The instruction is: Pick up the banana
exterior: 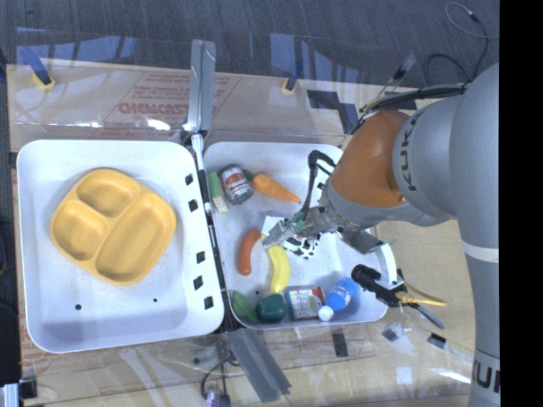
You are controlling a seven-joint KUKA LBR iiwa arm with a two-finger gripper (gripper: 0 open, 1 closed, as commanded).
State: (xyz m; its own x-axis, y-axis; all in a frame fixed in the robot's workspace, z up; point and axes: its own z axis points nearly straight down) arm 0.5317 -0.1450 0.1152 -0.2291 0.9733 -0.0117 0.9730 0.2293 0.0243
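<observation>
- The banana (279, 267) lies in the right bin (254, 155), lengthwise towards the front wall, its upper end just under the gripper (293, 237) and its lower end near the dark green object (271, 309); it rests on the bin floor, not lifted
- The gripper hovers low over the banana's upper end, close to or touching it; whether it is spread or closed I cannot tell from this slant, and nothing is seen held in it
- The step in hand, as I judge it, is settling onto the fruit before closing; a good grasp would straddle the banana across its narrow width, nearer its middle than its tip, so it does not pivot out when raised
- Neighbours crowd it: the orange sausage-shaped item (247, 252) lies just to its left, a small bottle (303, 303) and blue-capped container (341, 296) sit near its lower end; the approach should stay clear of these so that only the banana is caught
- The carrot (275, 187) and the can (237, 185) lie further back, well apart from the work; the yellow divided plate (113, 224) sits in the left bin (34, 253) and plays no part
- The lift should be straight up; a curved, smooth skin may slip if pinched at the end
</observation>
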